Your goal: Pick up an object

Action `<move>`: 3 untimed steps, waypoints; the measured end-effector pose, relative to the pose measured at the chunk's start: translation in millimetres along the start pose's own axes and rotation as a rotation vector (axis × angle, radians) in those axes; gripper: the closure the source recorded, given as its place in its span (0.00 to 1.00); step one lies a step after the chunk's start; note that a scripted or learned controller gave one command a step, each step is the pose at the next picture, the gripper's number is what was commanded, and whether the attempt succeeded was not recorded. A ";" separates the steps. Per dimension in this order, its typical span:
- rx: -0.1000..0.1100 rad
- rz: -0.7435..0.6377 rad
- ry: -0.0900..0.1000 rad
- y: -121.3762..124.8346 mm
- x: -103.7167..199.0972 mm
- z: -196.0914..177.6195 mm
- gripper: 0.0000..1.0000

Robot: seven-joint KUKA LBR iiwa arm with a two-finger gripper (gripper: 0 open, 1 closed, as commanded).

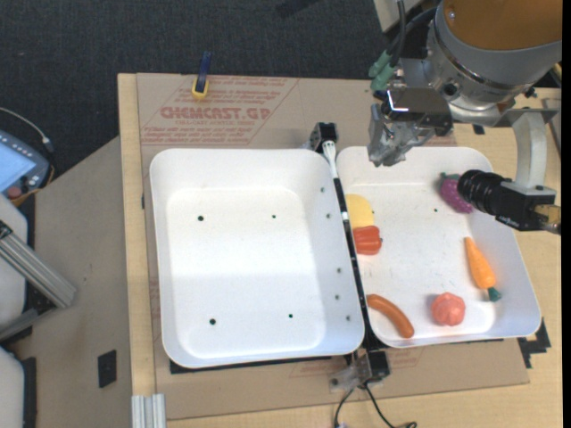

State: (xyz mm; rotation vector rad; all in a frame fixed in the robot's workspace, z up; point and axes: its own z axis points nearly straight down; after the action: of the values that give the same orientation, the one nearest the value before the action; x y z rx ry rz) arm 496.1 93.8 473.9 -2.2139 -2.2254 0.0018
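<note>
Gripper state cannot be told; it hangs over the right bin at its far rim. Nearer lies the sausage, judged light, smooth, best pinched across its middle.

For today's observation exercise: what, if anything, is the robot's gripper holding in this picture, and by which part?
Nothing. The gripper hangs above the far edge of the right bin, with no object between its fingers; the toy foods all lie in the bin.

Two white bins: the right one holds a yellow block, red pepper, orange sausage, pink ball, orange carrot and purple piece.
</note>
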 end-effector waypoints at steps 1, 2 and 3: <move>-0.013 0.006 -0.001 81.5 6.6 -64.4 1.00; 0.003 0.003 -0.001 27.4 13.8 -34.1 1.00; 0.003 0.001 -0.001 -19.0 29.7 -8.8 1.00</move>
State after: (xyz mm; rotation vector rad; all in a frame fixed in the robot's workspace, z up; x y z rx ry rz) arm 477.0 123.4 482.8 -2.2144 -2.2228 0.0066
